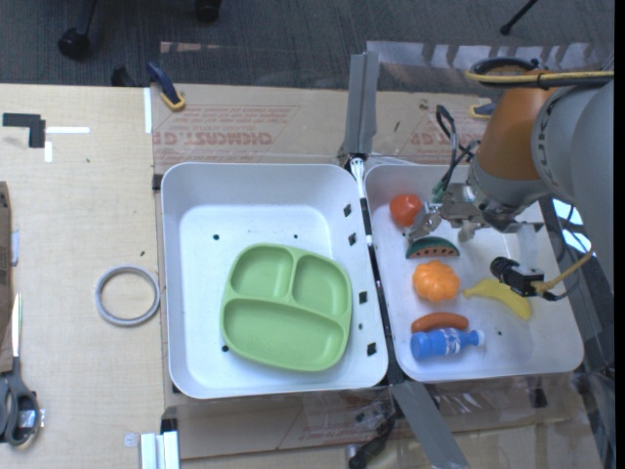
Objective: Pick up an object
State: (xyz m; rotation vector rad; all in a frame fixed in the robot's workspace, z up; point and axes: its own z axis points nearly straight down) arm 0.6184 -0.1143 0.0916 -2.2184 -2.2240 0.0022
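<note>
The right bin holds a red tomato, a watermelon slice, an orange, a yellow banana, a red sausage and a blue bottle. My gripper hangs at the bin's back, just above the watermelon slice and right of the tomato. It is open, and nothing shows between its fingers.
A green divided plate lies in the left bin. On the bench to the left are a grey tape ring and scissors. The divider between the bins runs close to the tomato.
</note>
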